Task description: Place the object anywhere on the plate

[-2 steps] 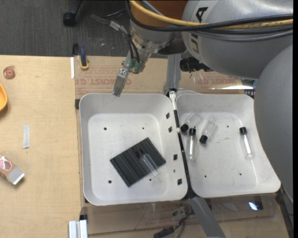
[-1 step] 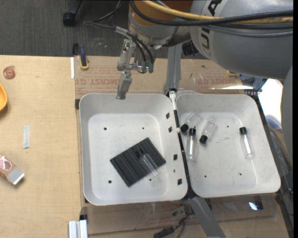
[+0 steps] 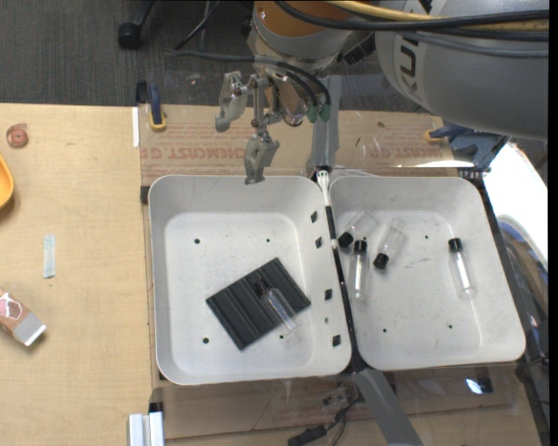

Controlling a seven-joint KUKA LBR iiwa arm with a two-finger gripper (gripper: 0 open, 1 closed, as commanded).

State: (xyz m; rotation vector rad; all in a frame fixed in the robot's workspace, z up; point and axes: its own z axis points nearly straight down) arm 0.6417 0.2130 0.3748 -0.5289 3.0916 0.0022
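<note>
Currently one clear vial [image 3: 280, 307] lies on the dark ribbed plate [image 3: 247, 307], on the plate's 3 o'clock half, with its long axis running from 11 o'clock to 5 o'clock. The plate is a black rectangle, turned at an angle, resting flat on the floor of the left bin [image 3: 174, 253], slightly toward 6 o'clock from the bin centre.

The right bin [image 3: 418, 340] touches the left bin along their shared edge. It holds several more clear vials with black caps. Three of them [image 3: 370, 248] lie close together in the bin's 10 o'clock area, near the shared edge. One separate vial [image 3: 461, 266] lies at 3 o'clock of the bin, well apart from the cluster.

The hand [image 3: 253, 131] hangs above the 12 o'clock rim of the left bin, over the cardboard sheet [image 3: 200, 144] behind the bins, well apart from the plate. Its fingers [image 3: 258, 157] are spread apart and grasp nothing. The grey arm with its orange band [image 3: 292, 19] enters from 1 o'clock.

The worktop [image 3: 78, 192] extends toward 9 o'clock from the bins. On it lie an orange item [image 3: 4, 185] cut off by the 9 o'clock edge, a small round disc [image 3: 17, 135], a small grey strip [image 3: 49, 257], and a small block-shaped item [image 3: 21, 320] at about 8 o'clock.
</note>
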